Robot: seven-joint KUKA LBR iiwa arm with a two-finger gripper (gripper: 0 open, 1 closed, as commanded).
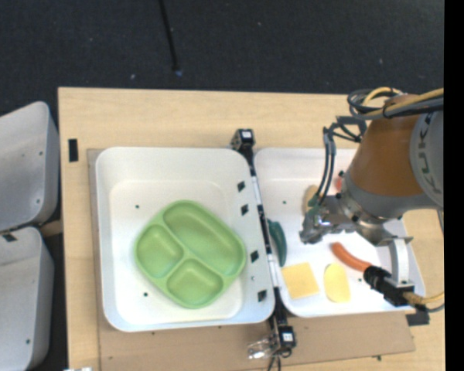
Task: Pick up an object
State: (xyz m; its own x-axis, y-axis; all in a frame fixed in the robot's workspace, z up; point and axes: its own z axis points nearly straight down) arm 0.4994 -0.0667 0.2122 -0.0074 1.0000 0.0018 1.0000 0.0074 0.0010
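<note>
In the right bin lie a pale yellow square piece, a yellow oval piece, an orange sausage-shaped piece and a dark green object against the left wall. My gripper hangs low over the bin's middle, above and left of the orange piece, with the arm's orange band over the bin's right side. Nothing shows between its tips.
The left bin holds a green divided plate with three compartments. A black divider with clips runs between the bins. Cables loop over the arm at the upper right. Wooden bench surrounds both bins.
</note>
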